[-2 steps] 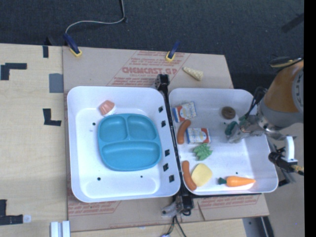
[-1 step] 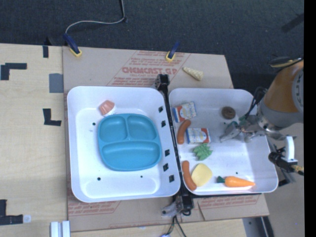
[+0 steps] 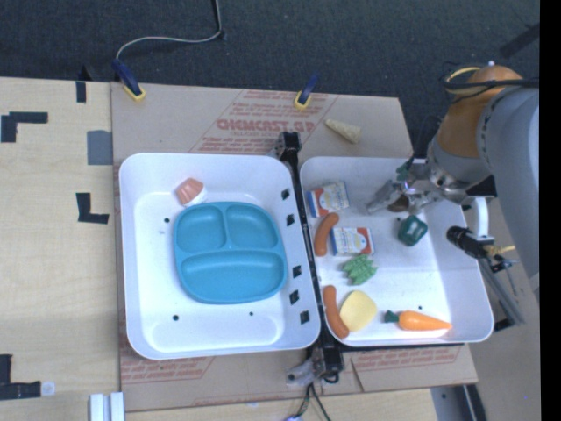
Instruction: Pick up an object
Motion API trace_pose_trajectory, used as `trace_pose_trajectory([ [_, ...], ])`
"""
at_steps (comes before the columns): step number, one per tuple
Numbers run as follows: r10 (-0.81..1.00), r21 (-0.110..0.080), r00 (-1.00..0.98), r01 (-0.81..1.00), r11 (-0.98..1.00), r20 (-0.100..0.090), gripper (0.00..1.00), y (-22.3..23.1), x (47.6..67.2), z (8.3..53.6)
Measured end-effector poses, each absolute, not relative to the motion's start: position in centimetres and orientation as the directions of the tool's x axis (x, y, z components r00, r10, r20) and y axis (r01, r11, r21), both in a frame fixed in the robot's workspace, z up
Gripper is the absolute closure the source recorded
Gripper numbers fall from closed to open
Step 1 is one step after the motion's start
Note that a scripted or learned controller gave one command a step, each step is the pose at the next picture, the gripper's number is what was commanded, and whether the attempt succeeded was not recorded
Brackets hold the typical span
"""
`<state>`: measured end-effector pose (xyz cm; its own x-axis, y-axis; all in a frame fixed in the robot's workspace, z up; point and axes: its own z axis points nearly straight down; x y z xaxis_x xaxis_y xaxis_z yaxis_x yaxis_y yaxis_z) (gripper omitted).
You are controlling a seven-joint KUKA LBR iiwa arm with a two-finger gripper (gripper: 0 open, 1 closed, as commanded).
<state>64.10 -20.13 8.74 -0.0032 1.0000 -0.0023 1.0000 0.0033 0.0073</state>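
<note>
Leftmost, a pink piece [image 3: 188,190] and blue divided plate [image 3: 231,251] lie in the left bin [image 3: 140,261] on cardboard [image 3: 254,121]. Right bin [image 3: 456,310]: sausage [image 3: 324,233], broccoli [image 3: 358,269], carrot [image 3: 419,321] lying tip-right, green cup [image 3: 411,230]. Arm [image 3: 478,117] slants in from right, gripper [image 3: 396,196] low beside the cup; grip unclear.

A wooden bench [image 3: 53,261] carries a cardboard sheet [image 3: 254,123] held by two yellow-and-blue clamps [image 3: 130,81]. A pale scrap [image 3: 343,130] lies on the cardboard. Black tape marks [image 3: 86,209] dot the bench. A cable [image 3: 175,40] crosses dark carpet [image 3: 351,24] above.
</note>
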Motion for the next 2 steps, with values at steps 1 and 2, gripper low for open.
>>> trace_pose_trajectory([
  [1,1.0,0.005,-0.003,1.0,0.003,-0.001,0.0,-17.02,67.0,8.65],
  [2,1.0,0.004,-0.004,1.0,0.004,-0.005,1.0,-17.1,66.99,9.64],
])
